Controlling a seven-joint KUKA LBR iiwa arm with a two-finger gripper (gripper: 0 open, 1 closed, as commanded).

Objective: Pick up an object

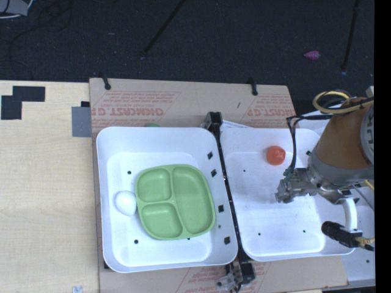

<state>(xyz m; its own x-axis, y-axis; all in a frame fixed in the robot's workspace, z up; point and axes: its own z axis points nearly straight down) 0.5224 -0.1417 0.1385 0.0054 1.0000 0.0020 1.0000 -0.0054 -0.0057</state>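
The orange ball [275,155] lies on the floor of the right bin [275,240], in the far half and near the middle of its width, with bare white floor all round it. The gripper [285,192] sits low over the same bin, nearer the camera than the ball and slightly to its right, close to it but apart from it. Nothing can be seen held in it, and whether the claw is apart or together cannot be told from this angle. The grey arm [342,148] with its orange band comes in over the bin's right wall. Nothing lies between the ball and the gripper.

A black divider strip [223,185] runs between the two bins. In the left bin [119,145] a green divided plate [175,201] with three compartments lies flat on the middle of the floor. A white egg [126,202] rests just beside the plate's left edge, seemingly touching it. Both are well apart from the gripper, across the divider.

Both bins stand on a sheet of cardboard [183,105] with red print, which lies on a pale wooden bench [43,194]. On the dark floor beyond, a small purple thing [312,55] lies far from the bins.
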